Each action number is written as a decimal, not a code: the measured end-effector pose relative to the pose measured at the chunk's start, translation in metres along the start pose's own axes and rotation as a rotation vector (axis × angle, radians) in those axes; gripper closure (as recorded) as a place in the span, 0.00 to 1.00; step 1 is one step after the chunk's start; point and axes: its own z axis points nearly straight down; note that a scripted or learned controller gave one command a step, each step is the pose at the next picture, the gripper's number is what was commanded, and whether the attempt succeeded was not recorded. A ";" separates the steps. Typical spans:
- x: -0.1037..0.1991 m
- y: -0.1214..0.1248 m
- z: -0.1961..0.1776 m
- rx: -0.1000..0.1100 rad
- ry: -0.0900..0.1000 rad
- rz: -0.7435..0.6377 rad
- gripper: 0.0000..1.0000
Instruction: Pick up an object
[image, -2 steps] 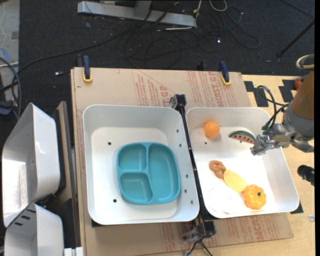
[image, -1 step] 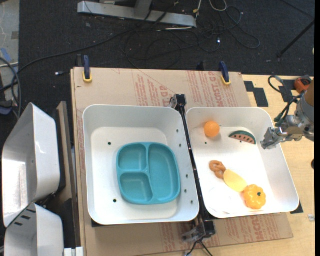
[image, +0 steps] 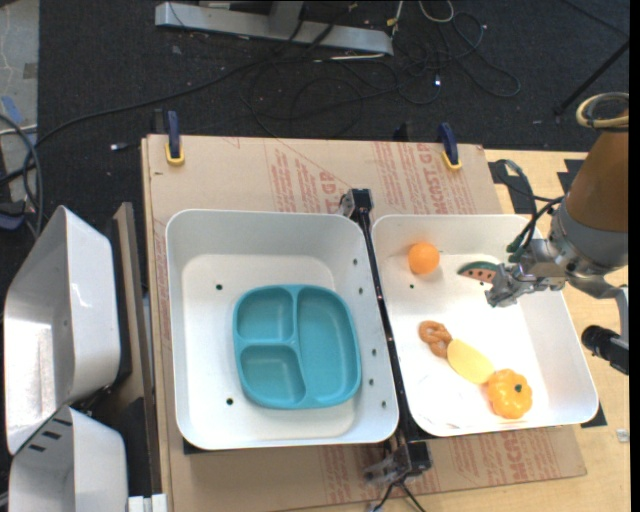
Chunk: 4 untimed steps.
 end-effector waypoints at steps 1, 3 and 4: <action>0.051 -0.007 0.006 0.001 0.000 0.000 1.00; 0.154 0.006 0.011 -0.003 0.000 -0.001 1.00; 0.207 0.002 0.000 -0.003 0.000 -0.002 1.00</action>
